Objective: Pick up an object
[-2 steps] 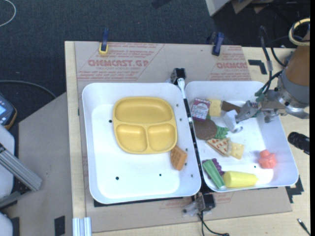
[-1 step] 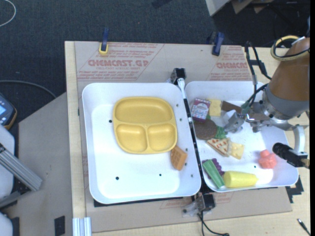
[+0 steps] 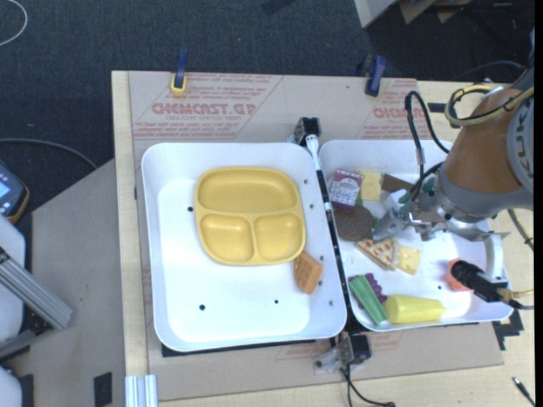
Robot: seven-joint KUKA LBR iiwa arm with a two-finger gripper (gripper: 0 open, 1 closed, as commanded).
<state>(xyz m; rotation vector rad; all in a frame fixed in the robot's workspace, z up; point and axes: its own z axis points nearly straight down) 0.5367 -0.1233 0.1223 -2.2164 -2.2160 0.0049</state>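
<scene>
My gripper [image 3: 392,225] hangs low in the right bin [image 3: 441,153], just above a dark brown round cookie [image 3: 356,223] and a pizza slice [image 3: 378,252]. Nothing shows held in it. Around it lie a pink packet [image 3: 345,186], a yellow cheese block [image 3: 371,185], a pale cheese wedge [image 3: 409,260], a green vegetable [image 3: 367,298] beside purple grapes [image 3: 378,292], and a yellow banana-like piece [image 3: 414,309]. The arm hides the bin's right part.
The left bin [image 3: 170,253] holds a yellow divided plate [image 3: 250,213] and an orange-brown bread piece [image 3: 309,272] near its right wall. A small red-orange item [image 3: 458,275] sits at the right bin's front right. Cables run over the right bin's back.
</scene>
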